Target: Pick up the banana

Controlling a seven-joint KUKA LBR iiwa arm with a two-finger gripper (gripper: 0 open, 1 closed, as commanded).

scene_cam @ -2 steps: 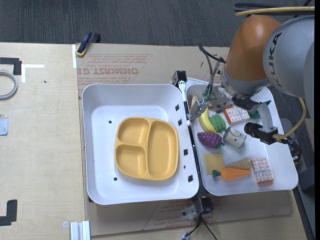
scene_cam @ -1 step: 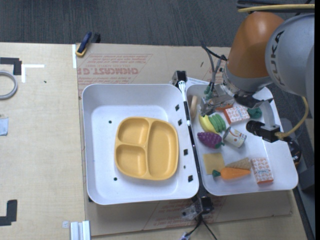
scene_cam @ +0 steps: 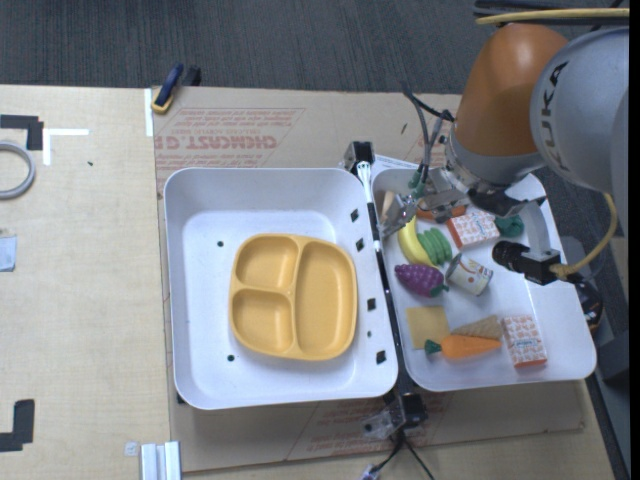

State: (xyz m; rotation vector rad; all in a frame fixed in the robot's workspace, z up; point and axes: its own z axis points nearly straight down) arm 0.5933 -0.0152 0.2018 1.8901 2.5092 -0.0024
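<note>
Up at twelve o'clock, dark grey carpeted floor [scene_cam: 300, 18] runs across the top. Below it sits the pale wooden counter [scene_cam: 80, 298], evenly lit. Brown cardboard sheet [scene_cam: 260, 133] lies at centre, printed lettering upside down. Black tape marks [scene_cam: 20, 133] at nine o'clock, another at seven.

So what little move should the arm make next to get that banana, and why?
Probably a short drop straight down. The gripper hangs over the upper end of the banana in the right bin, with green beans tight beside it, so a careful descent seems wisest.
</note>
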